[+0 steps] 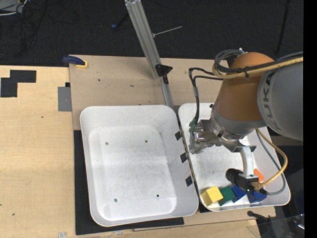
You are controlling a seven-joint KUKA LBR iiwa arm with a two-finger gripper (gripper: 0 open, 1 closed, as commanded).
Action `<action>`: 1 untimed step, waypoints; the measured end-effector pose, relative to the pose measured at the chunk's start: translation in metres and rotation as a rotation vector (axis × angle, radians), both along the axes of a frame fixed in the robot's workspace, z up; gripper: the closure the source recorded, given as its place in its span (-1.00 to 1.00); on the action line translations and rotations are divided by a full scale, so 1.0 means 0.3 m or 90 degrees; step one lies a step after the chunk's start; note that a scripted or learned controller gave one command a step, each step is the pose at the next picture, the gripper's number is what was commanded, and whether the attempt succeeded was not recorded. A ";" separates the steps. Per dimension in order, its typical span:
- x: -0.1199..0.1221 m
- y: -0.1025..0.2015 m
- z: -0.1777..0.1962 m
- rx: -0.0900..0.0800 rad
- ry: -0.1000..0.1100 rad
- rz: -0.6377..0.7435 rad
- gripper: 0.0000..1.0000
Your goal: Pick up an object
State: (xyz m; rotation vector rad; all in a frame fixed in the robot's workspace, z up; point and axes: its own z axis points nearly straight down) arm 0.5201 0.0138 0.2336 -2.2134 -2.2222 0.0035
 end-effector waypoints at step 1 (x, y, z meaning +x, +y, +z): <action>-0.041 0.191 0.022 0.000 -0.001 0.001 1.00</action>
